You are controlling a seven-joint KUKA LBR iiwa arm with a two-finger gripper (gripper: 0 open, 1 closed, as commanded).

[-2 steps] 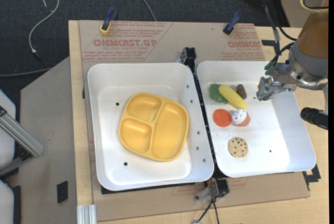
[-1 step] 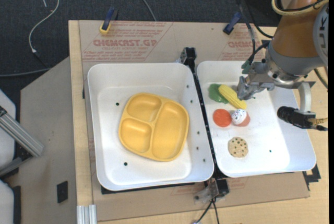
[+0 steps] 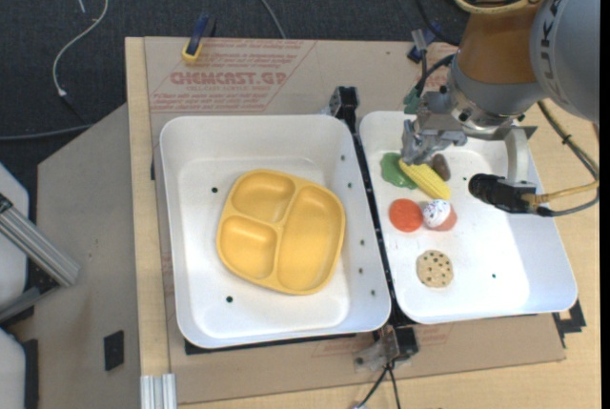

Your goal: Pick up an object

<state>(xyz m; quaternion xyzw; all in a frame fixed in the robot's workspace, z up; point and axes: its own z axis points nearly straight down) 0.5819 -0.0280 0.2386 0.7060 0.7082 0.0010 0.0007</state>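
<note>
The right bin (image 3: pixel 534 274) holds several small toy foods. A yellow corn cob (image 3: pixel 426 180) lies across a green piece (image 3: pixel 393 171) near the bin's back left. In front of them sit a red tomato (image 3: pixel 406 214) and a small white-and-grey piece (image 3: pixel 437 214), side by side. A speckled round cookie (image 3: pixel 435 268) lies nearer the front. My gripper (image 3: pixel 422 150) hangs low over the back end of the corn and the green piece, with nothing seen held in it.
In the left bin (image 3: pixel 186 207) lies a yellow divided plate (image 3: pixel 282 231). A black clamp (image 3: pixel 344 100) sits at the back between the bins. The arm's grey and orange body (image 3: pixel 515 26) covers the right bin's back edge.
</note>
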